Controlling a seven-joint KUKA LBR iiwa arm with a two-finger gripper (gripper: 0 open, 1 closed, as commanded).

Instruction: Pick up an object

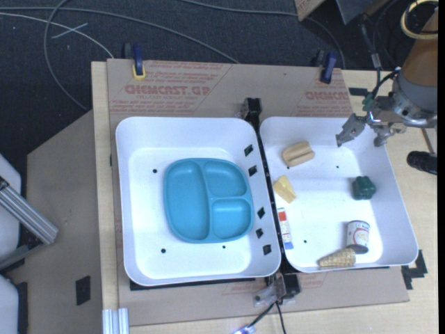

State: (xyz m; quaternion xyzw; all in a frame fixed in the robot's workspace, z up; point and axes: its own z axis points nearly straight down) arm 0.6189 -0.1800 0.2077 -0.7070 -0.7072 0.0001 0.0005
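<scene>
The arm (423, 61) enters from the far right, its orange band showing above the grey wrist. The gripper (363, 131) hangs low at the far right of the scene, wrist tilted leftward. Its two fingers (346, 132) are spread apart, tips pointing down and left, with nothing between them.

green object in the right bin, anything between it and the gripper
Nothing visible. The gripper hangs open over the right bin's far side, and bare white floor lies between it and the green object. The can and cone lie nearer the camera, off that path.
</scene>
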